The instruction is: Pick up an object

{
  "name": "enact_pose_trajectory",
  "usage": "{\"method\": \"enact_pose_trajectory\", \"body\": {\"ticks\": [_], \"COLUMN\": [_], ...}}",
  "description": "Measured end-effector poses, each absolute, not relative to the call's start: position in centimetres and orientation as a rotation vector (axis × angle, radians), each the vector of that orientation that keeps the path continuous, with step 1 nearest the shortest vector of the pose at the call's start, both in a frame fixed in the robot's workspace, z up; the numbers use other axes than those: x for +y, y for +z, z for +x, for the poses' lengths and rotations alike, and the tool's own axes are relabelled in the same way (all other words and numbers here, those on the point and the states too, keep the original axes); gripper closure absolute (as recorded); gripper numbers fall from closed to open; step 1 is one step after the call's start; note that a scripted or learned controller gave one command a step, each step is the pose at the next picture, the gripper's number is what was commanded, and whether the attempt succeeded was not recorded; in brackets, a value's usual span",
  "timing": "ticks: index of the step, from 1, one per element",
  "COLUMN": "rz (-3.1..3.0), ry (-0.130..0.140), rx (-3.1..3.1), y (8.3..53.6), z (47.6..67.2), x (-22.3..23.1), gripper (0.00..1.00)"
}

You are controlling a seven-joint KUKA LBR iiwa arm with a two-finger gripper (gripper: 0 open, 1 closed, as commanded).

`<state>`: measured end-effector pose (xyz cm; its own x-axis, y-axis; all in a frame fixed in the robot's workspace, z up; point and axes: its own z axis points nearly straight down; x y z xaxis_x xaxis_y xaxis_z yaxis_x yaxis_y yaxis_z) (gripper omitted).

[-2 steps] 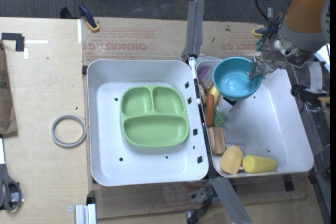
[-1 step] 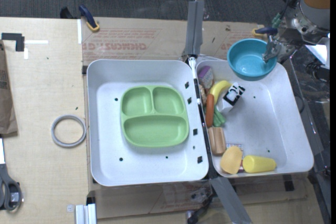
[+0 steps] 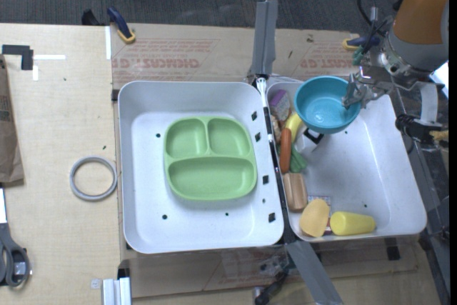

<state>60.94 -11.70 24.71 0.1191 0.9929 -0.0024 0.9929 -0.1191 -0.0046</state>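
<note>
A blue bowl (image 3: 325, 105) hangs tilted above the far part of the right bin (image 3: 371, 168). My gripper (image 3: 353, 98) is shut on the bowl's right rim, reaching in from the upper right. Beneath it, along the bin's left wall, lie a yellow banana-like piece (image 3: 292, 126), an orange carrot (image 3: 285, 148), a green item (image 3: 298, 162) and a tan block (image 3: 295, 191). At the near edge rest a yellow-orange lump (image 3: 315, 217) and a yellow cylinder (image 3: 351, 223).
The left bin (image 3: 136, 175) holds a green divided plate (image 3: 211, 156). A grey tape ring (image 3: 93, 177) lies on the bench to the left. A metal divider post (image 3: 265, 36) stands between the bins at the back.
</note>
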Motion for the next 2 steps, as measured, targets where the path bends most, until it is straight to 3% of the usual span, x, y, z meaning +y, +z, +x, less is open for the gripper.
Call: {"method": "enact_pose_trajectory", "body": {"ticks": [1,2], "rz": [-1.91,-1.91], "ry": [0.004,0.008], "rx": [-2.491,-2.489], "y": [26.15,26.88], "z": [56.8,56.83], "x": [-9.38,-9.44], "gripper": [1.0,1.0]}}
